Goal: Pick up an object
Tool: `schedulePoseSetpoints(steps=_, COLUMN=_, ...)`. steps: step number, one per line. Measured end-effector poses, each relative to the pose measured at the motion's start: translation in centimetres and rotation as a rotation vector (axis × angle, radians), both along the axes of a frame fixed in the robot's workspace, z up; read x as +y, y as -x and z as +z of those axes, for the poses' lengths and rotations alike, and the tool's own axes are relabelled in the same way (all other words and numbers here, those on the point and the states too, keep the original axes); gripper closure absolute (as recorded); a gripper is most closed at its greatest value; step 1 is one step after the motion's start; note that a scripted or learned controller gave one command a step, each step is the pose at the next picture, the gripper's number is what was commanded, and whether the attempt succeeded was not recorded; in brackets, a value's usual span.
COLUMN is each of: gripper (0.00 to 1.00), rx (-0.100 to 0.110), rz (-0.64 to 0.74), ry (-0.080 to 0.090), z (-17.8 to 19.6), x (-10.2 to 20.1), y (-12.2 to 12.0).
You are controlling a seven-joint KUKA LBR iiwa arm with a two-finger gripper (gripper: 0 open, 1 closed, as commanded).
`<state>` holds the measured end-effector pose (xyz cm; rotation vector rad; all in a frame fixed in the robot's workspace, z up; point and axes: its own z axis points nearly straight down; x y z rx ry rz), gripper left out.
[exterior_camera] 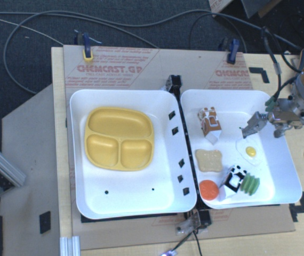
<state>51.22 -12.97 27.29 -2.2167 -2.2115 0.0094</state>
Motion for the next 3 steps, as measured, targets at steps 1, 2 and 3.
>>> schedulePoseSetpoints(steps=1, gripper=0.0, rx=-0.011, rz=0.003, ry=0.002, z=0.5, x=0.0, y=-0.2)
schedulePoseSetpoints(steps=2, gripper=0.0, rx=-0.006, rz=0.001, ry=0.001, z=-3.9, x=-0.3, y=-0.5)
schedulePoseSetpoints(steps=3, gripper=0.0, rx=-0.005, rz=0.002, ry=0.0, z=-8.1, x=-0.4, y=-0.2)
